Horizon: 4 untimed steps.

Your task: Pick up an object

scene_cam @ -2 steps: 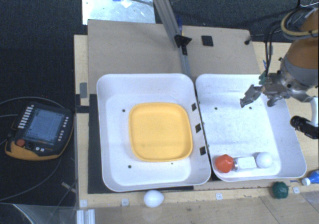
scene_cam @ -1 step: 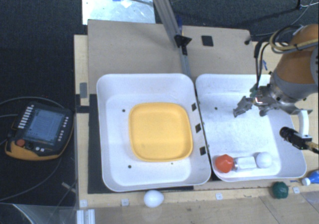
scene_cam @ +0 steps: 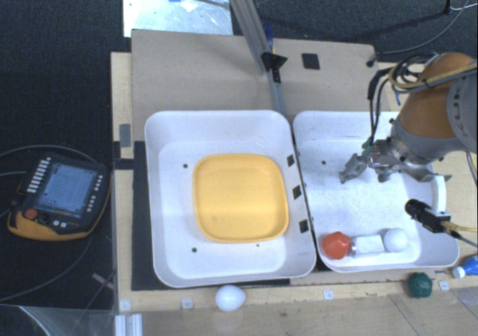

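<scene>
Arm enters from the right, orange band above the wrist, and the pincer (scene_cam: 357, 169) hangs over the upper middle of the right bin (scene_cam: 328, 129). Pincer state: cannot tell at this resolution; nothing is seen between its tips. Candidate objects sit along the near edge of the right bin: an orange-red ball (scene_cam: 336, 245) at the left corner, a white block (scene_cam: 367, 244) just beside it, and a white ball (scene_cam: 395, 239) touching the block's far end. All three lie well apart from the pincer. Left bin (scene_cam: 168, 178) carries a yellow square plate (scene_cam: 241, 197) near its centre. On the desk (scene_cam: 194, 66) outside the bins: a white egg-shaped object (scene_cam: 230, 298) below the left bin, and a dark green ball (scene_cam: 420, 284) below the right bin's corner. A teach pendant (scene_cam: 58, 196) lies on the floor to the far left.
</scene>
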Each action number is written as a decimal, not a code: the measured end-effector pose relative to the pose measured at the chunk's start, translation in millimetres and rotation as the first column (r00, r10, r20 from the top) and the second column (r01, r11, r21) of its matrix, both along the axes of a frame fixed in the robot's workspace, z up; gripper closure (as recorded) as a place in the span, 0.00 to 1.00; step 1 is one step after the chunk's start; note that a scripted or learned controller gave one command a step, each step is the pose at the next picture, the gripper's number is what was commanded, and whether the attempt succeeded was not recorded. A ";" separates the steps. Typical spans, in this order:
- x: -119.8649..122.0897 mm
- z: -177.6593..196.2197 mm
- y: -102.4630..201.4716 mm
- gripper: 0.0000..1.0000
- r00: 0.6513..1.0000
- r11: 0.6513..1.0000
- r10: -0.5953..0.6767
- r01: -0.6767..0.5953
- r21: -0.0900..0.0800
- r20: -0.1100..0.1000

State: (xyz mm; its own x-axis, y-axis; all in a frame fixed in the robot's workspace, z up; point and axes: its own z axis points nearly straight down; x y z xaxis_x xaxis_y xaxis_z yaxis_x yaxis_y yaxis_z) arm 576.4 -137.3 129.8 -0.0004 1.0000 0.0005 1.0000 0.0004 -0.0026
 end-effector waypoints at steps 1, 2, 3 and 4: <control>1.2 12.5 -0.5 1.00 1.000 1.000 0.000 0.000 -0.001 0.004; -3.8 71.3 -6.7 1.00 1.000 1.000 -0.001 0.001 -0.002 0.008; -10.4 122.1 -13.8 1.00 1.000 1.000 -0.001 0.001 -0.002 0.008; -10.0 137.1 -13.9 1.00 1.000 1.000 0.000 0.000 -0.001 0.005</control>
